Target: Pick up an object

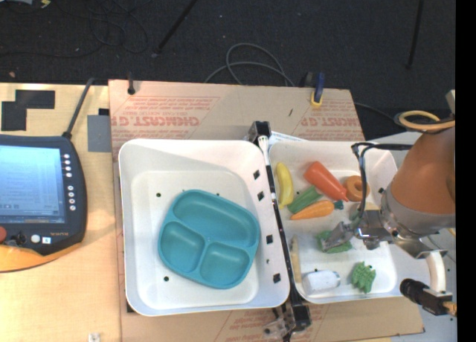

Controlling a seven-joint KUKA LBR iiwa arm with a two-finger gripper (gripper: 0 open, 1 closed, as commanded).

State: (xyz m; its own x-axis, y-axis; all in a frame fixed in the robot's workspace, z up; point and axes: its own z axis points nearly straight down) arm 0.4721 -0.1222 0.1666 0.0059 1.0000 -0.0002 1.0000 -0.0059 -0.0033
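Gripper [349, 230] low inside the right bin [381, 162], entering from the right; whether it is open, narrow or holding anything cannot be told at this resolution. Directly at its tip lies a small green object [332, 241], the likeliest thing to be picked; contact cannot be confirmed. It appears to be a light, rigid plastic toy with an irregular outline, probably smooth and inclined to slide on the white floor, so a hold across its narrowest part seems best.

Just above the gripper: an orange carrot [314, 211] and a green pod [305, 199], touching each other and close enough to crowd a descent. Just below the tip: a green leafy piece [363, 277] and, to its left, a pale grey-white item [321, 281] near the bin's front wall.

Farther up: a red-orange pepper [326, 179], an orange ring [355, 187], and a yellow banana [283, 183] beside the divider.

Well to the left: the left bin [141, 184] with a teal divided plate [209, 238].
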